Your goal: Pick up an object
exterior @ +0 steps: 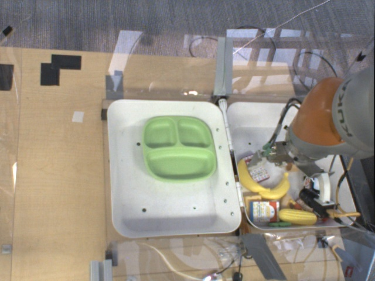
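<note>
Pincer (262,155) above one banana (265,184)

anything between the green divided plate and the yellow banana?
Camera view: the bins' white rims run between the green divided plate and yellow banana.

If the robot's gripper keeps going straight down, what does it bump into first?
Most likely the banana. The gripper hangs over the right bin, and the banana curves just beneath it, with a small labelled packet beside it. Depth is hard to judge from this slanted view, so the packet could come first.
</note>
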You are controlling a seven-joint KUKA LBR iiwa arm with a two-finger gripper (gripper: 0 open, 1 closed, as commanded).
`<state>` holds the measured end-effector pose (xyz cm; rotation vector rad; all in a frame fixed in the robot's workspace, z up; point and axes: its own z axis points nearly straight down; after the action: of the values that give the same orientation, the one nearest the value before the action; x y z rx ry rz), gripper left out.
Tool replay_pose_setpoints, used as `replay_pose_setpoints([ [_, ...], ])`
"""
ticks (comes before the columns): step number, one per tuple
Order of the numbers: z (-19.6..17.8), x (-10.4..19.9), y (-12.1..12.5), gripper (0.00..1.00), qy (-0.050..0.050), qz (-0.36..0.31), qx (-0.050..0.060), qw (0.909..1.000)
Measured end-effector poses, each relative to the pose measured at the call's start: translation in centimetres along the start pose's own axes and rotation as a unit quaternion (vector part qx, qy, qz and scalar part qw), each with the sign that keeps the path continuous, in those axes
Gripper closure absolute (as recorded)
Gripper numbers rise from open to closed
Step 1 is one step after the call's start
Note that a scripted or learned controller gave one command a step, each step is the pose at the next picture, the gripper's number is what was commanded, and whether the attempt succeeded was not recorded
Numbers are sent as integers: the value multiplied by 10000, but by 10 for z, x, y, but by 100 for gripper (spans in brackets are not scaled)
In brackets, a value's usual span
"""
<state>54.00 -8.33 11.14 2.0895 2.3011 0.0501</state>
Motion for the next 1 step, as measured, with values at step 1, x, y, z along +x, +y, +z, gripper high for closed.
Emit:
replay_pose_setpoints([
  [1, 16, -4, 35, 0, 4, 349, 108, 9993],
])
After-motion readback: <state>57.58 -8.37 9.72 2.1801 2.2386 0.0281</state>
